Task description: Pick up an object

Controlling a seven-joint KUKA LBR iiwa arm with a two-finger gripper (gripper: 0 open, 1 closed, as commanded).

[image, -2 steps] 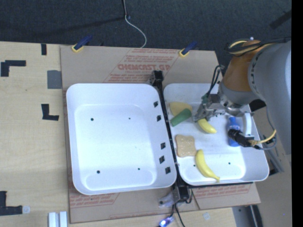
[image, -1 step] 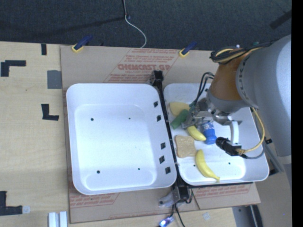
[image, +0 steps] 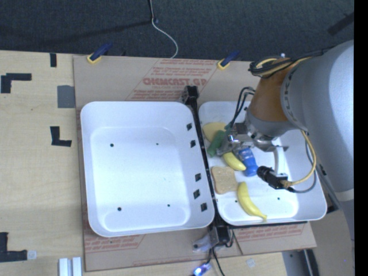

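The gripper (image: 237,144) sits low in the right bin (image: 299,209), among 2 bananas (image: 250,200); its opening cannot be told.

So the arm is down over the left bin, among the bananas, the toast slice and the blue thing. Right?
Not quite. The camera view shows the arm down over the right bin, not the left bin. The rest stands: two bananas, the toast slice and the blue thing lie there beside it.
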